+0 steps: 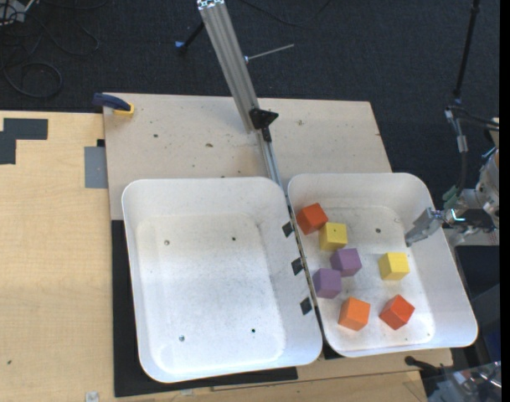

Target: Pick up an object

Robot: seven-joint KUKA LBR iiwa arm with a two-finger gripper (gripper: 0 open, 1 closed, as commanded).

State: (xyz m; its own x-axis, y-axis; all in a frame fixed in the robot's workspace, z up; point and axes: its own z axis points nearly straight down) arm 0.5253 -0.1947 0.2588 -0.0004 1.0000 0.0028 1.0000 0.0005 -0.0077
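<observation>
Yellow cube (394, 265) just below-left of hand (424, 225), untouched.

A grey metal gripper (424, 227) with a small green-lit spot is seen, joined to a pale wrist.

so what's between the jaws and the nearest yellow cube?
Bare white bin floor, seen from the camera view. The gripper sits up-right of the small yellow cube.
</observation>
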